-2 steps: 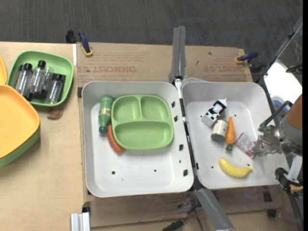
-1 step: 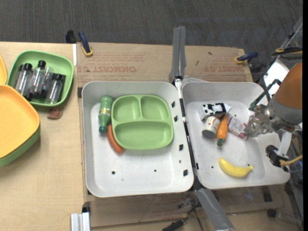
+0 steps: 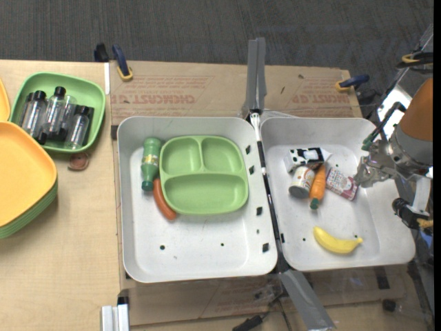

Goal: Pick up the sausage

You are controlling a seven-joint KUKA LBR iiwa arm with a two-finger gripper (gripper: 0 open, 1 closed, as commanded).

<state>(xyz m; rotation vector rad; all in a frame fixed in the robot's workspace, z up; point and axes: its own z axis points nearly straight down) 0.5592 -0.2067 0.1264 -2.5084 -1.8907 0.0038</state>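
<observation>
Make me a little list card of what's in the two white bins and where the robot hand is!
left bin: green tray, green bottle, sausage
sausage spot: by the tray's lower left edge, below the bottle
right bin: banana, carrot, small can, pink packet, black-and-white carton
gripper: over the right bin's right side, beside the pink packet
sausage picked up: not yet

Dark grey carpet (image 3: pixel 207 12), wooden bench (image 3: pixel 62 274)
</observation>
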